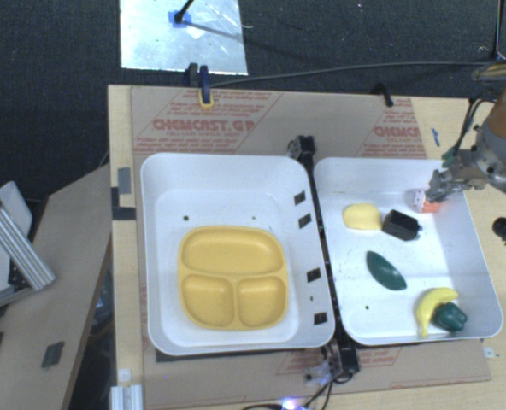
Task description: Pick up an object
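Gripper (438, 186) over right bin (479, 254) rim; grip state: cannot tell. Nearest: black block (401, 225), looks rigid, light. Take across short sides.

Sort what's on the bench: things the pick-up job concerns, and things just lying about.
Job: pincer; pale yellow lump; black block; dark green oval; banana; right bin.

Lying about: yellow divided tray; left bin; blue clamp.

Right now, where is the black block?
In the camera view, the black block lies in the right bin, just right of the pale yellow lump and above the dark green leaf-shaped piece.
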You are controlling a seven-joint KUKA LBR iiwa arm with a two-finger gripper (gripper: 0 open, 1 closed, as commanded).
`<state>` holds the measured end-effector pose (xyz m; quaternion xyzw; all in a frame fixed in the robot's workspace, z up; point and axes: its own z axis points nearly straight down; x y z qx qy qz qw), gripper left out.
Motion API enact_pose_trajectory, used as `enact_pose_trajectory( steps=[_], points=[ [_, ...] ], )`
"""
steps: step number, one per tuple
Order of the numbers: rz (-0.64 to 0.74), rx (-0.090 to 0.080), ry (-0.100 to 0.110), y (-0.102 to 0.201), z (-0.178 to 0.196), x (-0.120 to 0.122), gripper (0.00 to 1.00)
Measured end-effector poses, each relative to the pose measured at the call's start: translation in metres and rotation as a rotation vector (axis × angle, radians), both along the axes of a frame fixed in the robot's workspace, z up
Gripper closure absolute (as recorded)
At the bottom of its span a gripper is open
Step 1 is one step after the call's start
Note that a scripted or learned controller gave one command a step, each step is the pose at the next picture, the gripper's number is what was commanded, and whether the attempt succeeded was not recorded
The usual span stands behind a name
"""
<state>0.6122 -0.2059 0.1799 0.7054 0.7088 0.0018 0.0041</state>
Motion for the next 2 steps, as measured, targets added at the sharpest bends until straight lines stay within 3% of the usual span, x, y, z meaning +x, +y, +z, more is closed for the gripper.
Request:
enact_pose_trajectory(
  steps=[1,2],
  points=[
    [0.000,0.000,0.000,0.0001,0.0655,0.0011,1.00],
    [0.000,0.002,0.004,0.0001,0.0640,0.0021,1.00]
  ],
)
